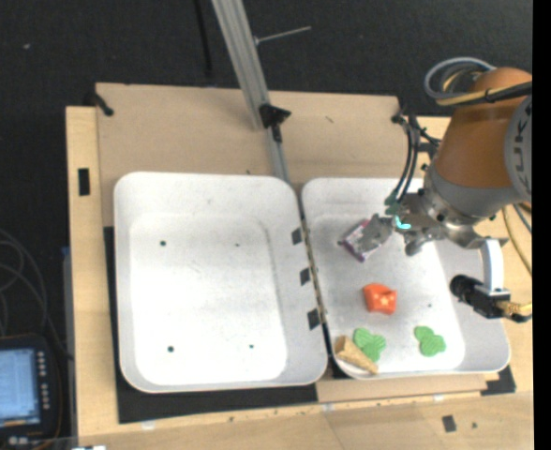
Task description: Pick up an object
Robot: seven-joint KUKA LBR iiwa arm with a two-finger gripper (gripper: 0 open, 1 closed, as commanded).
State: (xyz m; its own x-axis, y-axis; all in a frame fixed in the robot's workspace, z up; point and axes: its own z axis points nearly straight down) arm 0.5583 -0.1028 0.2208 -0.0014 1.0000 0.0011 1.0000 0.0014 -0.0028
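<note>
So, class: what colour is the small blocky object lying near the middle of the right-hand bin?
Orange-red. The blocky object shows plainly in the camera view, on the right bin's white floor.

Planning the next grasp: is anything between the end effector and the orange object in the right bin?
Nothing visible. The end effector is over the right bin beside a purple item; the orange object lies apart, nearer the camera, across bare bin floor.

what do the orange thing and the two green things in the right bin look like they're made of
Orange object: probably matte plastic or foam, judging by its flat, saturated colour. Green pieces: lumpy and dull, perhaps soft plastic or rubber. The view is too coarse to tell for sure.
</note>
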